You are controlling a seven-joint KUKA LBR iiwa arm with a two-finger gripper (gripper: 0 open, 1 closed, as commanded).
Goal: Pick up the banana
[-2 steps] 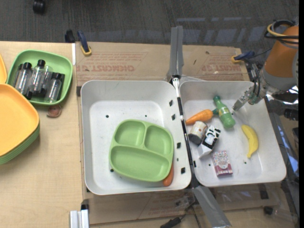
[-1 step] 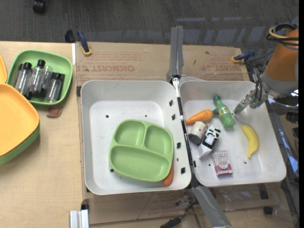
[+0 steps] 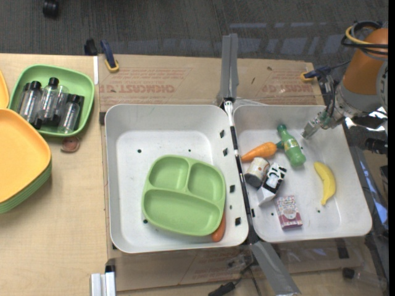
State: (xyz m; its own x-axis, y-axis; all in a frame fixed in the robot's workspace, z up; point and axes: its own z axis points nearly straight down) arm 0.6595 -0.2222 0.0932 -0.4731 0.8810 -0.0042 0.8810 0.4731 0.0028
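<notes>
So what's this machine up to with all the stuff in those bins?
A robot arm is reaching in from the right, meant to pick up the banana. Its gripper hangs over the far part of the right bin, near a green bottle, apart from the banana. The banana lies untouched by the bin's right wall, with a carrot and a small carton nearby. The left bin holds a green divided plate.

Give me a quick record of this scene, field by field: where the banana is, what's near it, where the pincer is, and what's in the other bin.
banana: right bin, near its right wall, lying free
neighbours: green bottle, carrot, small red carton
pincer: above bin's upper right, apart from banana
left bin: green divided plate
task state: banana not yet picked up
</notes>
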